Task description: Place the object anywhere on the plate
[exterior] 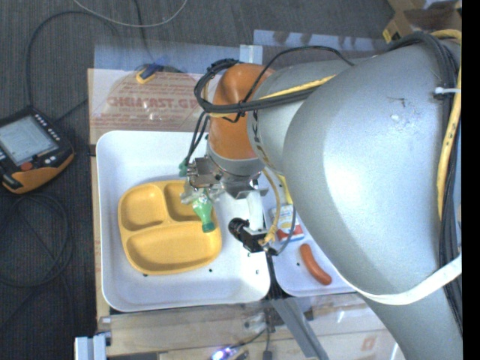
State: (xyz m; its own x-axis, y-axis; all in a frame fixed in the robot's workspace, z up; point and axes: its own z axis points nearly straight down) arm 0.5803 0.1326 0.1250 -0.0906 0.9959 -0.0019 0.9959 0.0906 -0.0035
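Small green object (205, 217), plastic by its look and too small for you to identify: it sits at the gripper (201, 201) tip, over the right rim of the yellow three-compartment plastic plate (161, 242). It appears pinched between the fingers, so log the gripper as clenched on it, with some doubt, since the fingers are partly hidden by the wrist.

Left to right, you have a handheld pendant with a grey screen (28, 147) on the floor, well apart from the bench. Then the left shallow white bin (112, 276), with the yellow plate lying in it. The green object hangs above the divider between the small upper-right compartment and the large lower one. The grey arm with its orange band (232, 122) comes down over the bin's right side. In the right white bin (300, 285) lies an orange sausage-shaped toy (315, 265).

Risks, as judged: the object is near the plate's right edge, so a release here could let it tip off the rim into the bin. A loose pinch could drop it early. A descent too low could knock the plate.
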